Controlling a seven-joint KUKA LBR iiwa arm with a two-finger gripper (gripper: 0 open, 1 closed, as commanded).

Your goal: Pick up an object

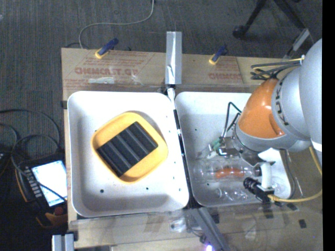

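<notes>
Arm (293, 103) comes in from the right and hangs low over the right bin (201, 114). Its jaws are buried under the wrist, so I can't tell if they're apart or together. Right below it lies a clear plastic bottle (225, 172) with something orange inside, on its side on the bin floor, with more clear plastic bits near the front wall. Left bin (84, 109) has a yellow tray (131, 146) with a black ribbed insert, sitting tilted, well apart from the arm. Two clamps (106, 47) sit on the table's far edge.
</notes>
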